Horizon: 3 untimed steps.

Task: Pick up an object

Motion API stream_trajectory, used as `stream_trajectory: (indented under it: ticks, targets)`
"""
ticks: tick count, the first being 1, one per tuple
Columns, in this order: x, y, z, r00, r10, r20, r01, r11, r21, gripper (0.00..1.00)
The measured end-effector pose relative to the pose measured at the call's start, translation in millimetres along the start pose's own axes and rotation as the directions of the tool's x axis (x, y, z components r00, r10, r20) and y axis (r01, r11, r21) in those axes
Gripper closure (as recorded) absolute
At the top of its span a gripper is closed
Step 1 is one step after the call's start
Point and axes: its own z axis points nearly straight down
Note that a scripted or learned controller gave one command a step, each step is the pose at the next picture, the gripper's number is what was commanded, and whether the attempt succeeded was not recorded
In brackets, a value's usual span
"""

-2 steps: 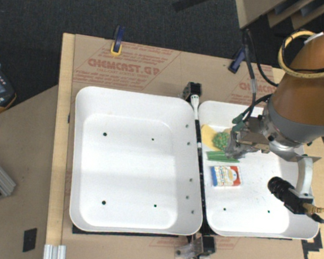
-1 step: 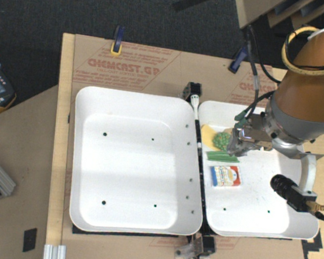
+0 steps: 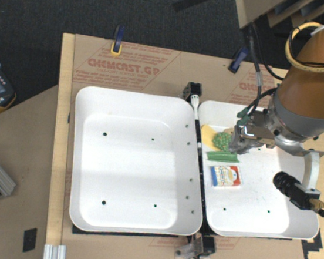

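Observation:
In the right bin lie a yellow piece, a green knobbly ball-like object, a flat green strip and a small blue, white and red packet. My gripper hangs over the bin's upper left part, just right of the green knobbly object and close above it. The wrist and its cables hide the fingertips, and nothing is visibly held between them.
The left bin lies beside the right one, with a black divider rail between them. A black cylindrical fitting juts over the right bin's right side. Blue clamps hold the cardboard base.

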Motion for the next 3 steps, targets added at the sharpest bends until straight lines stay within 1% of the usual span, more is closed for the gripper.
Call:
stream_trajectory:
  ticks: [1, 2, 3]
  targets:
    - [55.6, 11.4, -62.4, 1.0, -0.004, -0.001, 0.004, 1.0, -0.003, 1.0]
    - [5.9, -33.2, -51.7, 1.0, 0.006, 0.0, -0.006, 1.0, 0.009, 1.0]
    - [8.4, -30.5, -62.5, 1.0, 0.001, 0.0, -0.001, 1.0, 0.003, 1.0]
